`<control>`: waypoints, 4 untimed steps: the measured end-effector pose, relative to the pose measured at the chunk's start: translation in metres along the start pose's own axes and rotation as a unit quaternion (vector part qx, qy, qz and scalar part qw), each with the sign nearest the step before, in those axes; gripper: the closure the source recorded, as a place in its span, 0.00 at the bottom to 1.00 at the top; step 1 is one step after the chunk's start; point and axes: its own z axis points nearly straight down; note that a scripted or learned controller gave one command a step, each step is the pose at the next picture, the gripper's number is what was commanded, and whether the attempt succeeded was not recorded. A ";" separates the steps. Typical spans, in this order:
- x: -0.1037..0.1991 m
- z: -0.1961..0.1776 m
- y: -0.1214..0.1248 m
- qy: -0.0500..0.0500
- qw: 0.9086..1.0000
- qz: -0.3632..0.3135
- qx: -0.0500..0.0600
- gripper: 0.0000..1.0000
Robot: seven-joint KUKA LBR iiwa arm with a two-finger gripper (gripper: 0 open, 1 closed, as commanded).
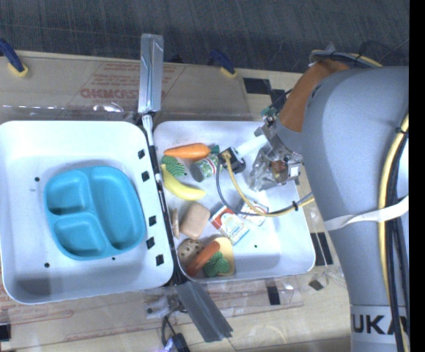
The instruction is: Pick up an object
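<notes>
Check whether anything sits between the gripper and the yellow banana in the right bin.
Yes. From the gripper, a looping yellow cable and a small green can lie across the way to the yellow banana; an orange carrot lies just above it.

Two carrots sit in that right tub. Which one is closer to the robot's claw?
The carrot at the bin's far edge, above the banana; the other carrot lies in the near corner, farther from the end effector.

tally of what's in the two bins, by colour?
Blue: 1, divided tray, left bin
Orange: 2, carrot, lower carrot
Yellow: 1, banana
Tan: 1, bread roll
Green: 1, can
Red-white: 1, packet
Total: 7
</notes>
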 end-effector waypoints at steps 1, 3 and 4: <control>0.029 -0.001 0.003 0.002 0.995 -0.104 -0.001 1.00; 0.040 -0.001 -0.040 0.001 0.971 -0.239 -0.001 1.00; -0.008 0.000 -0.011 -0.001 0.996 -0.087 0.000 1.00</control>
